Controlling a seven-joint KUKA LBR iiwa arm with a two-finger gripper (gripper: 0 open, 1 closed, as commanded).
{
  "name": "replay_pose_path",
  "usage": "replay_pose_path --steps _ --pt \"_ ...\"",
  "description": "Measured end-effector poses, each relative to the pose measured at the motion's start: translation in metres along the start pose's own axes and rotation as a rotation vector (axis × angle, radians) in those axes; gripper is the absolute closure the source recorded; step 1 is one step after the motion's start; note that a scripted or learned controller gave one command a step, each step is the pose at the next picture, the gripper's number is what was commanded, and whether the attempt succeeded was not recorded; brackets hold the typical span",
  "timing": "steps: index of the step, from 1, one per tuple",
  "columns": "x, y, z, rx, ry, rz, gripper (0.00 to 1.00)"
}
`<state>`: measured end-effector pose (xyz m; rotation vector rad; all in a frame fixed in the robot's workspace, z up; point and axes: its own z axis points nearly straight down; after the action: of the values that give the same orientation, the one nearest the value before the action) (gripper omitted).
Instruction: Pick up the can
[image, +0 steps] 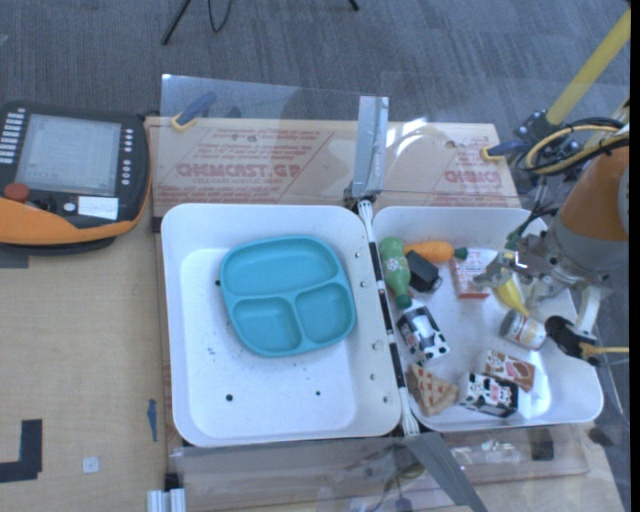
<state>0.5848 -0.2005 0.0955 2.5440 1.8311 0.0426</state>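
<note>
The can (522, 330) is small and silvery with a tan label. It lies on its side in the right bin (585, 400), near that bin's right wall. My gripper (533, 287) hangs just above and behind the can, over a yellow banana (509, 294). Nothing shows between the gripper and the can. The arm's grey wrist and orange band reach in from the right, over the bin's far right corner.
The right bin also holds a green bottle (395, 268), a carrot (432, 250), a red-and-white carton (468, 276), a cow toy (423, 336), a pizza slice (432, 390) and a cow-patterned box (490, 396). A teal divided plate (288, 295) lies in the left bin (200, 400).
</note>
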Motion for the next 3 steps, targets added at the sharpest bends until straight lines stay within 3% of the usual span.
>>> replay_pose_path --steps 1,2,3 --pt "0.027 -0.027 -0.013 0.026 -0.022 0.264 0.00" --pt "0.027 -0.027 -0.013 0.026 -0.022 0.264 0.00" --pt "0.022 0.045 0.007 0.021 -0.010 0.233 0.00"
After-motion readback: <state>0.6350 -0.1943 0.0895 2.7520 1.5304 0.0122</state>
